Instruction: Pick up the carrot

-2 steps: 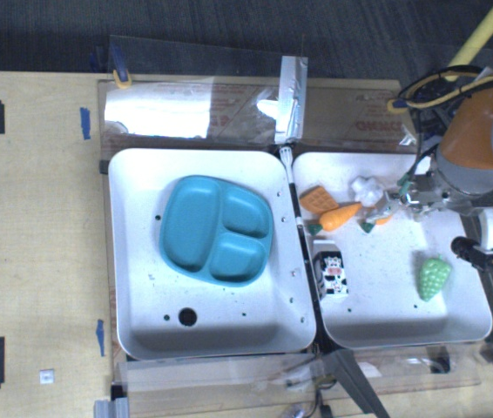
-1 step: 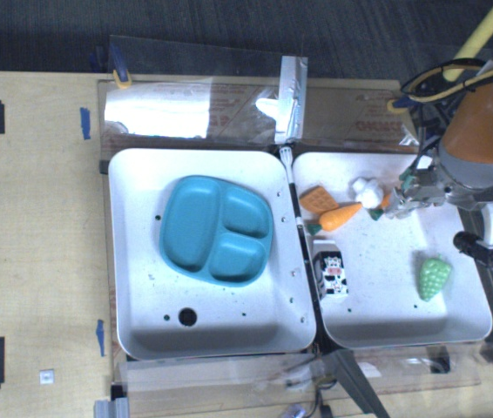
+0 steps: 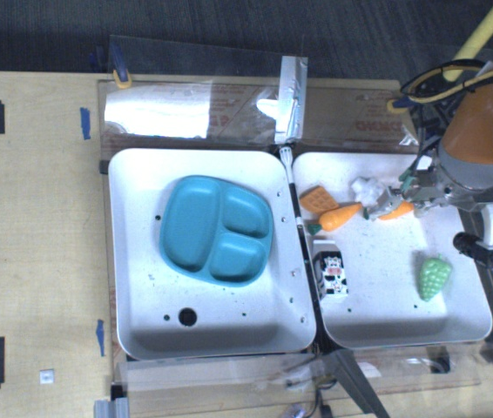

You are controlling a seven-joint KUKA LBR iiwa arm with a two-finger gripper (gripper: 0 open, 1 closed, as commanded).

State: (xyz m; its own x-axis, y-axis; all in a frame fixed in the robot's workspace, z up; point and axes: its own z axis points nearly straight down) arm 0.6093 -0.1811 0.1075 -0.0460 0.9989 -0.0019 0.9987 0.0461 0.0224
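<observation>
Desk [image 3: 29, 251]: pale wood, and we count two shallow white plastic bins on it.

Left bin [image 3: 133, 233]: holds a blue moulded compartment plate [image 3: 216, 229], laid flat, likely a drop-off.

Right bin [image 3: 386, 303]: holds the loose items, spread apart, we judge for easy reach.

Green knobbly toy fruit [image 3: 434, 277]: near the right wall.

Orange toy carrot [image 3: 341, 217]: lies flat, upper left of this bin, beside an orange waffle-like block [image 3: 318, 199].

Tool [image 3: 395, 203]: low, just right of the carrot's end; whether its grip is spread or closed we cannot tell.

Black-and-white small box [image 3: 332, 273]: by the divider.
</observation>
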